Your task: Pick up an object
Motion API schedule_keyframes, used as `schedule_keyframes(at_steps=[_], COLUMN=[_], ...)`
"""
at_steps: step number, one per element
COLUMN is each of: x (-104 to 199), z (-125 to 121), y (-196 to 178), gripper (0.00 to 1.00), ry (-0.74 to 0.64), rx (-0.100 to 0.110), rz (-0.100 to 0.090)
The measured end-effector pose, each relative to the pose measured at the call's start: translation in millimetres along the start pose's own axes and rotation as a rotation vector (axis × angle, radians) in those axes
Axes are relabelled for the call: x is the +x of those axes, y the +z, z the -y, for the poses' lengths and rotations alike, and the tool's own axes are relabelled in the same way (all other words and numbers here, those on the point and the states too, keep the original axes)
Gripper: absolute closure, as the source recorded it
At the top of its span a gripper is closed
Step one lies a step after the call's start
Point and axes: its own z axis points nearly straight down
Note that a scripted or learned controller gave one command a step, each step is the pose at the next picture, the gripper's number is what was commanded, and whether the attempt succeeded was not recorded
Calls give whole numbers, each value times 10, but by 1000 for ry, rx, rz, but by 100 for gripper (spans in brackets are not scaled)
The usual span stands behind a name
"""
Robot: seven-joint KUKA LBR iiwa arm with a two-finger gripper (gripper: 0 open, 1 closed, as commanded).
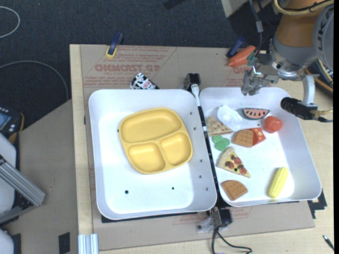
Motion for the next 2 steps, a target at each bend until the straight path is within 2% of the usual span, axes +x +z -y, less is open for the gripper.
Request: schedule_keyframes(at_steps=[1, 2], x=[491, 1014], z=[184, 502], y=[70, -13], gripper=[100, 100], ry=[-4, -5], rx=[10, 11], rz=[-4, -5])
